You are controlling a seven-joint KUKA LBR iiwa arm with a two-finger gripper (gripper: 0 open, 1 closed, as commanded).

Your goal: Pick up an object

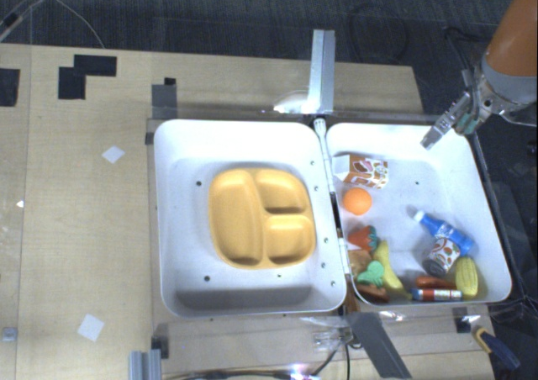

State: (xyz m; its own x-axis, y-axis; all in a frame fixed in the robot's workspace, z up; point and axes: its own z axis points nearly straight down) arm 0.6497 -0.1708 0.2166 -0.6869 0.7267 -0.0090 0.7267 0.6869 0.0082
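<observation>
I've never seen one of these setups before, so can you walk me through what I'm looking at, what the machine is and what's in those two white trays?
You are looking down at a slant from a camera fixed above a wooden bench. The grey and orange shape at the upper right is a robot arm; its gripper hangs over the far corner of the right bin, with nothing visibly held. Its job is to pick up an object. The left bin holds a yellow divided tray. The right bin holds small toys: an orange ball, a brown-and-white carton, a blue bottle, a yellow corn cob and a heap of toy food.
</observation>
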